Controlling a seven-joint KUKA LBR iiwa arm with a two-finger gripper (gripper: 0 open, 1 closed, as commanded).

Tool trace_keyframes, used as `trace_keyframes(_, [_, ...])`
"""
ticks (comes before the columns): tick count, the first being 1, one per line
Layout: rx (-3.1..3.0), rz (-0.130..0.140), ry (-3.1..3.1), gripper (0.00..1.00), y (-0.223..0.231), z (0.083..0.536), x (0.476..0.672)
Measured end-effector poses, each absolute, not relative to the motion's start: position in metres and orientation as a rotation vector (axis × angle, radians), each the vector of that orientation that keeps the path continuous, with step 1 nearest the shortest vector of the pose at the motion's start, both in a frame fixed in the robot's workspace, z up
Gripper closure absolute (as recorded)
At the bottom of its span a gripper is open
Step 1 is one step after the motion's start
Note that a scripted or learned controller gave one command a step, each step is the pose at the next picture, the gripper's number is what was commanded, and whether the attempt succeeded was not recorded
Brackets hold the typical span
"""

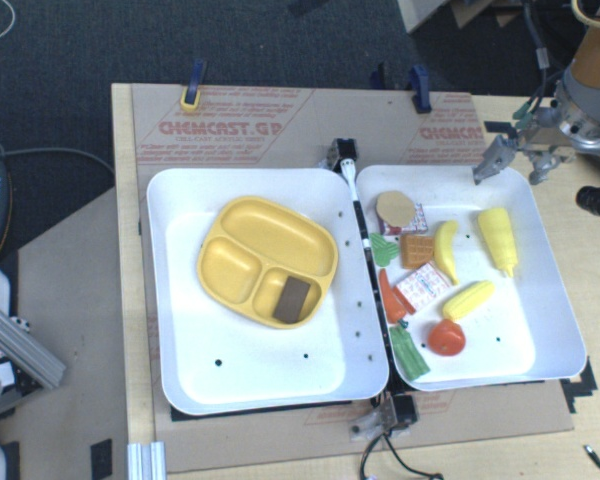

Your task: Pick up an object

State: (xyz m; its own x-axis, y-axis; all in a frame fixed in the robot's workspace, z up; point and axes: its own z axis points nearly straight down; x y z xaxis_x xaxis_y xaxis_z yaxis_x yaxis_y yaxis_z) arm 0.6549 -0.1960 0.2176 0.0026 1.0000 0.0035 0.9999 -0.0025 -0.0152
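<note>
So the grey two-finger gripper (518, 162) is hanging over the top right corner of the right shallow white bin (555, 313), fingers spread apart with nothing between them, and it's not touching any of the stuff below. That bin is where all the pickable things are: a yellow plastic corn cob (498, 238) nearest the gripper, a yellow banana (446, 250) just left of it, and a second small yellow corn piece (467, 299) lower down. Next to that sits a red tomato (446, 338), and a red-and-white patterned packet (422, 287) lies in the middle. There's also a round tan cookie-like disc (396, 207) near the top left corner, an orange-brown cracker square (416, 250) under it, plus a red chili-ish piece (393, 298) and some green leafy bits (407, 353) along the left wall. The left shallow white bin (180, 348) has a yellow divided plastic plate (265, 258) with a dark brown rectangular block (294, 298) sitting in its lower right compartment.
</note>
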Motion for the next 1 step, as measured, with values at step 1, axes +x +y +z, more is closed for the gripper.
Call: trace_keyframes(1, [-2.221,0.0,-2.222,0.0,-0.1956,0.2272,0.6579])
